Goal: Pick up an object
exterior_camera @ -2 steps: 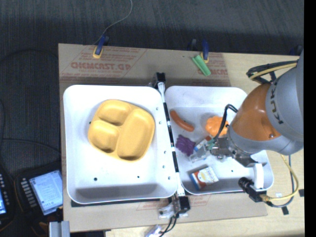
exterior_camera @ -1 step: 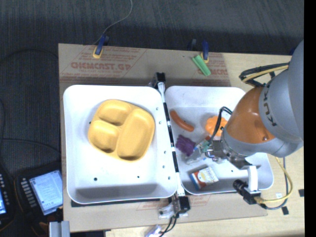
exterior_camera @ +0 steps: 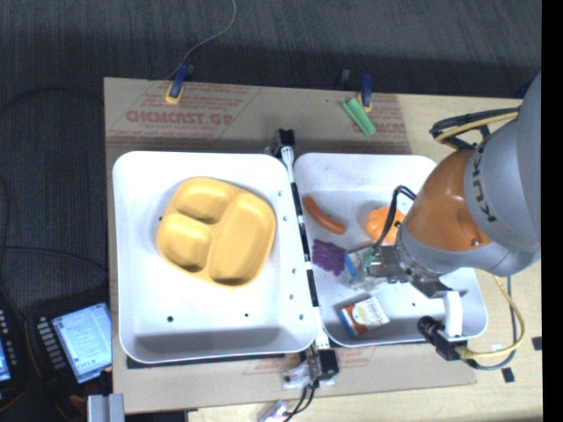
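Two bins side by side on bench. Left bin (exterior_camera: 132, 262) holds lumpy tray (exterior_camera: 215, 229) at centre. In right bin (exterior_camera: 330, 319): sausage (exterior_camera: 324, 216) at back left, grape bunch (exterior_camera: 328, 256) just before it, small carton (exterior_camera: 362, 315) near front wall. My gripper (exterior_camera: 369, 262) over right bin's middle, beside grape bunch.

You see two bins (exterior_camera: 132, 323) of smooth white plastic with a slight sheen. The yellow tray (exterior_camera: 216, 229) looks like matt plastic. The bench board (exterior_camera: 220, 117) appears to be brown cardboard or wood, printed.
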`<state>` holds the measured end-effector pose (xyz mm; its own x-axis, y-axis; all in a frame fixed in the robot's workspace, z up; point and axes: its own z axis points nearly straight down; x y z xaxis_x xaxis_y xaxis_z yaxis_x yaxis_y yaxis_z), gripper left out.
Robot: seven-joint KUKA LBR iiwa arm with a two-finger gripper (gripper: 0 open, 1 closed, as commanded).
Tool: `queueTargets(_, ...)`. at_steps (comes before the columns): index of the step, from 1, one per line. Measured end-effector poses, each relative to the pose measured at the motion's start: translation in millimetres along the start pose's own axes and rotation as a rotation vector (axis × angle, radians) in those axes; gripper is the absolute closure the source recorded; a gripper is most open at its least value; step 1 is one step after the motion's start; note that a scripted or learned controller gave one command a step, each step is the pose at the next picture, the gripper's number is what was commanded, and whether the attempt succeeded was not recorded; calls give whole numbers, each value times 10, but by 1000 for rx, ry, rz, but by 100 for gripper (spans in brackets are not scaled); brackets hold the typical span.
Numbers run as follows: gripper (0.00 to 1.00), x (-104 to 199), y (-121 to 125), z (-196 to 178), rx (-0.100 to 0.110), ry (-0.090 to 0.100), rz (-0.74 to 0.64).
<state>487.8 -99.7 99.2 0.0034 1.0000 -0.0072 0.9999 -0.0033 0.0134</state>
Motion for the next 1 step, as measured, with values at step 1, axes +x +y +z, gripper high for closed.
queueTargets(1, 0, 2, -2, 2, 1, 0, 0)
